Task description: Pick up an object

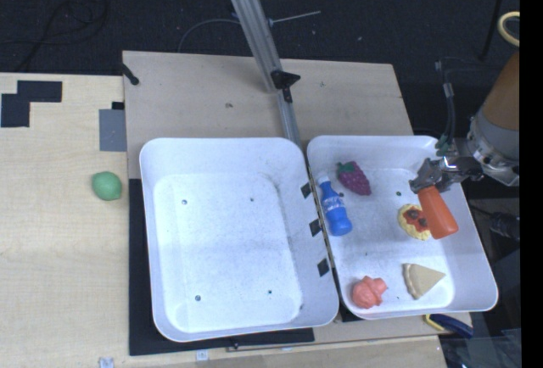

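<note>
Orange carrot-shaped toy (438, 213) sits at the right side of the right bin (475, 294), touching the yellow-and-red piece (413, 222), and we see its upper end right under the gripper (432, 175). Its long axis runs roughly up-down in the view, tilted slightly left at the top, so the claw is at its top end rather than mid-body. We can't tell whether the claw is grasping it or released, so we'd treat the pick as unconfirmed.
</note>
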